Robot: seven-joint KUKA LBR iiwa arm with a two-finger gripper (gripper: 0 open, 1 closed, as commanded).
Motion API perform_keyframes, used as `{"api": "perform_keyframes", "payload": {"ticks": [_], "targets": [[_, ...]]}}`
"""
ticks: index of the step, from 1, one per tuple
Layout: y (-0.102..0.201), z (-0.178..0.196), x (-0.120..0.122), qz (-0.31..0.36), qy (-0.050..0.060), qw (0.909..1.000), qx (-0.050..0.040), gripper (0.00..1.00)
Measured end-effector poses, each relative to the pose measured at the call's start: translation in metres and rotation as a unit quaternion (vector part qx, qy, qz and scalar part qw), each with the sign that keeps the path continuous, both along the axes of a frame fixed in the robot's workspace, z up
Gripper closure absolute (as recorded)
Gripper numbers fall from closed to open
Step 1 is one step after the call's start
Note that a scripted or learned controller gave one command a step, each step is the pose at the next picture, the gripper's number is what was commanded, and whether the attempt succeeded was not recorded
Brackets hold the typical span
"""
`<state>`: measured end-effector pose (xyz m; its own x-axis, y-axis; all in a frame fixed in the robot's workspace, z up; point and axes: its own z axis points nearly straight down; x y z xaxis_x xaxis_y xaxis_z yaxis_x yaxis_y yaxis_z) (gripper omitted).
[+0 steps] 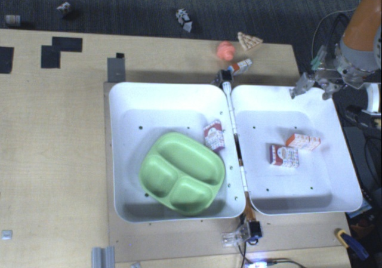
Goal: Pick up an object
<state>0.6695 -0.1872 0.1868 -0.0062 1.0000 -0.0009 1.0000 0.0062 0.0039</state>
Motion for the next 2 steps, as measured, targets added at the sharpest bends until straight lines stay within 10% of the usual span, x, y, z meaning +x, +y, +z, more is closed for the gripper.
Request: {"api": "perform_keyframes", "payload": {"ticks": [1, 2], "targets": [[0.011, -0.101, 0.000, 0.001, 0.000, 1.0000, 0.0000, 0.00], [0.013, -0.101, -0.031, -0.002, 0.000, 1.0000, 0.0001, 0.00]]}}
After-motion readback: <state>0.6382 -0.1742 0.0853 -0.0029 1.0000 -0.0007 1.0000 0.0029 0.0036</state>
